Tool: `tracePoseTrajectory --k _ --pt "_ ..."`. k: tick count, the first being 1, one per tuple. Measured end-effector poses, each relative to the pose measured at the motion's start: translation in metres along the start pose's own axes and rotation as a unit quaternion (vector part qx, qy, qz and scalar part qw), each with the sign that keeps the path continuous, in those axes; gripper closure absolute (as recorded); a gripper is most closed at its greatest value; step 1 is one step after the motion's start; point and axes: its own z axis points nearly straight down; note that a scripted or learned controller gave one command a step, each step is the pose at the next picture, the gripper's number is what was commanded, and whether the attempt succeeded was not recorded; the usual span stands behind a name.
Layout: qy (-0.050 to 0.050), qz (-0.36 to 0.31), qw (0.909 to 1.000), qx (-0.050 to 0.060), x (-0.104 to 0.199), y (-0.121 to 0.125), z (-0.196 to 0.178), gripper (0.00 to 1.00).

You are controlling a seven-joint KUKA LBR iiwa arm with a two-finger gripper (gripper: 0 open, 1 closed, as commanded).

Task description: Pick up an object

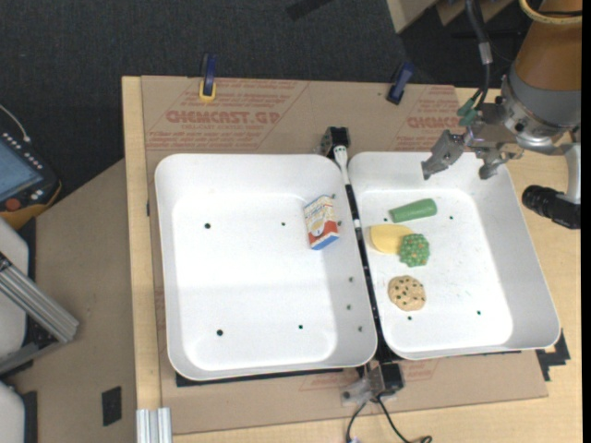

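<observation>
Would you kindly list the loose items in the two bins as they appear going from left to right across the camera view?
Small carton in the left bin → yellow piece in the right bin. The cookie, green bumpy piece and green cylinder overlap sideways, so their order is unclear.

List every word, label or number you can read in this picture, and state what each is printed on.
"CHEMCAST GP": red print, seemingly mirrored, on the brown board behind the left bin.
Red print on the board behind the right bin: too blurred to read.
Printing on the small carton: too small to read.
</observation>
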Motion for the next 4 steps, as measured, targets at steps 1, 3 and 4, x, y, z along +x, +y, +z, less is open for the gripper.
tracePoseTrajectory --k 1,3,4 --pt "0.0 0.0 1.0 0.004 -0.01 0.034 0.157 0.0" --pt "-0.001 0.0 1.0 -0.006 0.001 0.058 0.185 1.0" --pt "0.001 -0.003 1.0 -0.003 0.081 0.014 0.094 1.0"
